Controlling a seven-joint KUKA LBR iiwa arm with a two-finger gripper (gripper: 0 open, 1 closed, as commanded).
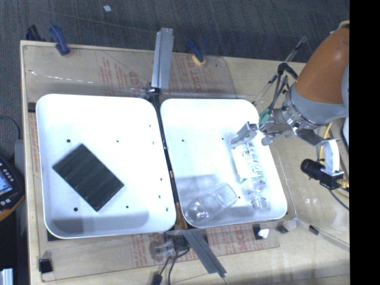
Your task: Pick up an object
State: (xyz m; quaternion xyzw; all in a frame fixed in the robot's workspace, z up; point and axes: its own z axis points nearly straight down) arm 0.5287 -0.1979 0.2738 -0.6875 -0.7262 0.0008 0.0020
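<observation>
Item one, the gripper point(244, 133): I see it over the upper right part of the right bin point(196, 114), reaching in from the right. Whether it is spread or closed I cannot tell.

Item two, a clear plastic bottle point(249, 176): lying flat along the right wall of that bin, long axis running from just below the gripper toward the near edge. Nearest thing to the gripper; I judge it the likely target.

Item three, a clear jar point(209, 202): on its side near the bin's front edge, further from the gripper.

Item four, a dark flat pad point(88, 176): in the left bin point(89, 108), well apart.
</observation>
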